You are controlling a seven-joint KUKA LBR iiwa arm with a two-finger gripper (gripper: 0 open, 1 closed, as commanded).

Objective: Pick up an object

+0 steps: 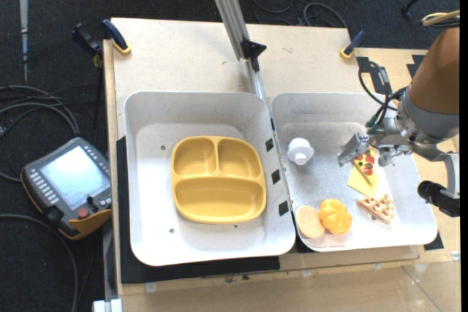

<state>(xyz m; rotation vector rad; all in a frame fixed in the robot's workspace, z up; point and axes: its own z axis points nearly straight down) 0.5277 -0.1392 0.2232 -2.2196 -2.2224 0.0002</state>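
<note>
Right bin (322, 117): open floor along its far wall and between the white cup (300, 151) and the claw (363, 154). The near edge is crowded by a pale bun (310, 222), an orange pepper (335, 215), a waffle (376, 207) and a pizza slice (363, 176). Left bin (146, 157): a yellow divided tray (218, 179) occupies the centre, with free margins around it.

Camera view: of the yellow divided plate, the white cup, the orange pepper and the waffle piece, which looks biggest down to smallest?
1. Yellow divided plate, by far the largest.
2. Orange pepper and waffle piece: they look about alike, so no ranking between them.
3. White cup, slightly smaller than those.
</note>
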